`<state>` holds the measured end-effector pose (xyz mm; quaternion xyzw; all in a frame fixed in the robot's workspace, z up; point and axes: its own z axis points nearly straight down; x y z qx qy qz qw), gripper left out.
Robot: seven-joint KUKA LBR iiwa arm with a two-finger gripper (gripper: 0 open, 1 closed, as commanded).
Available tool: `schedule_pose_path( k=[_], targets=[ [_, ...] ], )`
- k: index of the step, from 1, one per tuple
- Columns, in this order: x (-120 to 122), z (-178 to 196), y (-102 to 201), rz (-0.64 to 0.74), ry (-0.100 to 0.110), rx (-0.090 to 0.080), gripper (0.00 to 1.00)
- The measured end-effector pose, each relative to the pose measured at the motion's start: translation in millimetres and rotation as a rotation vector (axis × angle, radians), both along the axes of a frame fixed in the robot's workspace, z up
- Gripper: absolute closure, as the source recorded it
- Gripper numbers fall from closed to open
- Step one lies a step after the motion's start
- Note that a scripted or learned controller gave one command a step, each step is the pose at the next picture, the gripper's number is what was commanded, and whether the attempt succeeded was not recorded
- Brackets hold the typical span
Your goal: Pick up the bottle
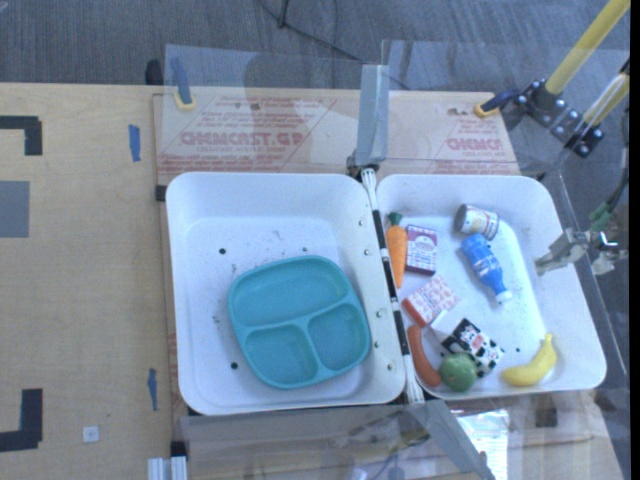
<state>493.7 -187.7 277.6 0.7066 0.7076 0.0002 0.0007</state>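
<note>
Teal divided plate in left bin; right bin holds carrot, banana, can, green apple.

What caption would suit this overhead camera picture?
Blue bottle lies among toy food in the right bin; a teal plate sits in the left bin.

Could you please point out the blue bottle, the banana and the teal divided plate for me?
Blue bottle [484,264]: camera view, right bin, on the middle of its body.
Banana [532,365]: camera view, right bin's near corner, on its curved middle.
Teal divided plate [285,293]: camera view, left bin, on its large compartment.
</note>
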Motion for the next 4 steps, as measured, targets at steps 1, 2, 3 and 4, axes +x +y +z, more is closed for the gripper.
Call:
schedule_pose_path(
  k=[1, 2, 3, 4],
  targets=[
    [52, -147, 44, -0.233, 0.002, 0.001, 0.00],
    [52, -147, 44, -0.233, 0.002, 0.001, 0.00],
    [67, -190, 3, -0.339, -0.005, 0.002, 0.00],
    [67, -179, 0, -0.342, -0.007, -0.002, 1.00]
  ],
)
